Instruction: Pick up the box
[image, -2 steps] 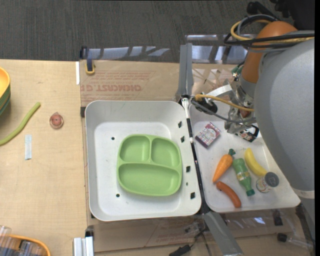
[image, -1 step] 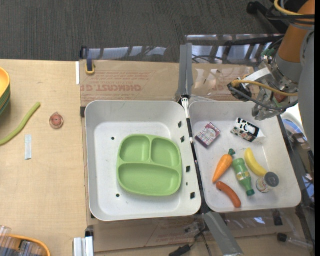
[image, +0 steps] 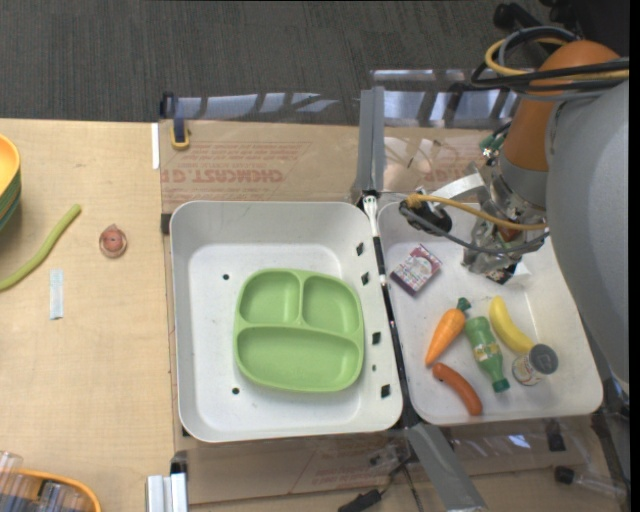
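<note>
The box (image: 416, 270) lies flat in the right bin (image: 570, 385), near its upper left corner, apart from the carrot (image: 445, 334), green bottle (image: 485, 352), banana (image: 511, 325) and sausage (image: 458, 388) farther down. The gripper (image: 492, 255) hangs over the same bin, to the right of the box and clear of it. This looks like the approach step, with nothing grasped yet. Next the arm would need to shift left, centre over the box and descend.

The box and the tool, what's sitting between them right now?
Nothing: in the camera view, bare white bin floor separates the box from the tool.
</note>
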